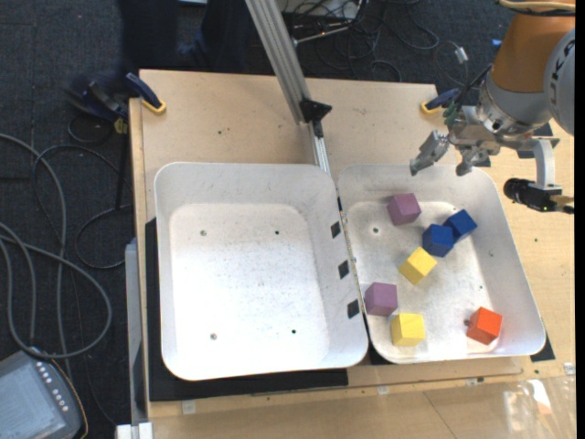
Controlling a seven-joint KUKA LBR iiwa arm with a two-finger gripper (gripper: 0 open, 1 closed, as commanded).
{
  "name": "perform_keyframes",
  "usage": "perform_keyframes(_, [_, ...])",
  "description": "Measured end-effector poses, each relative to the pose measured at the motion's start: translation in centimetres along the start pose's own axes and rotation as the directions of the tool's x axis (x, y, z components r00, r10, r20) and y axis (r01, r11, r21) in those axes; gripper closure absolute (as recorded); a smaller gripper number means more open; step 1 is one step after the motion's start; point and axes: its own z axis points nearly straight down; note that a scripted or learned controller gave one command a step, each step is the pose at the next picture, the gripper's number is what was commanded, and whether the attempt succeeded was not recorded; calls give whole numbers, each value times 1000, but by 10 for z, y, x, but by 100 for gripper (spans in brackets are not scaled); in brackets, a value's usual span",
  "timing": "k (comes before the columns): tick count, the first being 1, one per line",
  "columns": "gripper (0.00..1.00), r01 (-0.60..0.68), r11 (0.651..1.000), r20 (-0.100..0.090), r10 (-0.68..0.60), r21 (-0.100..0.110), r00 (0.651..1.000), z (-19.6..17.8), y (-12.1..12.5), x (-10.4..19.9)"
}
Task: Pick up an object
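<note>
Nearest the lens, at the bottom left corner, sits a grey handheld screen unit (32, 399), cut off by the picture's edge, with dark cables (37, 245) looping over the carpet beside it.

Moving right, the left bin (183, 186) lies on the pale wooden bench (228, 117); its floor is speckled with small dark marks too fine to identify. A silver rail (279, 44) slants down from the top edge, where it is cut off, and ends at the seam between the two bins.

The right bin (512, 273) holds seven cubes. A purple cube (381, 298) sits near the bin's left wall, with a yellow cube (408, 328) just beside it toward the front. Further back lies another purple cube (403, 208). A second yellow cube (420, 265) rests near the middle, close under two blue cubes (449, 231) that touch or overlap, so their shared edge is hard to separate. An orange cube (484, 325) stands alone at the front right.

Above the bin's back rim hovers the gripper (450, 161), its two fingers spread moderately apart with nothing between them and touching nothing. Its orange-banded arm (535, 48) is cropped by the upper right corner, and the wrist mechanism is a tangle of parts that is difficult to resolve.
</note>
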Motion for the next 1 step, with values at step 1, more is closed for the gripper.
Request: perform_keyframes(1, [0, 0, 1000, 0, 0, 0, 1000, 0, 0, 0])
